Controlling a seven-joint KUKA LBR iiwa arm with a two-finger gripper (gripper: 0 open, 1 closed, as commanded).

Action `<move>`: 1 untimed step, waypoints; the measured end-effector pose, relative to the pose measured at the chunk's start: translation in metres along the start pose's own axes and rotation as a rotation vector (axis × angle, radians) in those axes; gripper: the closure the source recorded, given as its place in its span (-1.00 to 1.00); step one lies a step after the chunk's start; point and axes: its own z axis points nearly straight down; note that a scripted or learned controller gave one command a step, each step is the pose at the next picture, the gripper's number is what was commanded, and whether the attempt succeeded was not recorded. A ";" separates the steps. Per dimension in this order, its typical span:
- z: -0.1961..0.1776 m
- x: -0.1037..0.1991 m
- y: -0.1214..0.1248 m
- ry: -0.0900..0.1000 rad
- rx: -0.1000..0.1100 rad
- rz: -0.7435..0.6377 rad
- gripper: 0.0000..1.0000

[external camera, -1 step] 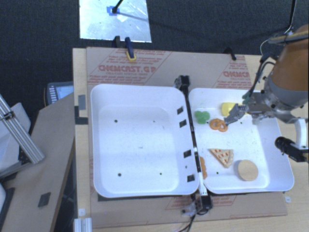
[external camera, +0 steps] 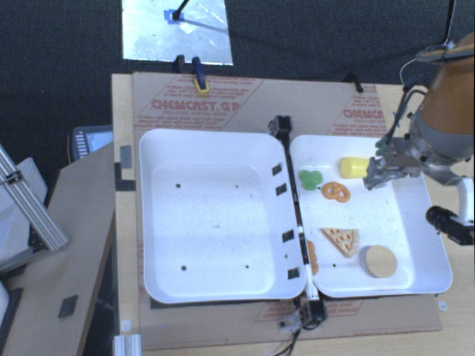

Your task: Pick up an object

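Observation:
The right bin (external camera: 427, 269) holds a yellow block (external camera: 353, 167) at the back, a green toy (external camera: 310, 177), an orange pretzel (external camera: 335, 192), a pizza slice (external camera: 341, 239), a round tan disc (external camera: 379, 261) and a small orange piece (external camera: 312, 256) against the divider. My gripper (external camera: 373, 178) hangs over the right bin's back part, just right of the yellow block and above the pretzel's right side. Nothing shows between its fingertips.
The left bin (external camera: 159, 154) sits beside the right one, joined by a black-clipped divider (external camera: 291, 199). A shiny metal sheet (external camera: 177, 19) lies beyond the cardboard base. A black fixture (external camera: 451, 225) sticks in at the right bin's right edge.

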 end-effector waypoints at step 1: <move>-0.166 0.071 0.013 0.001 -0.018 -0.007 1.00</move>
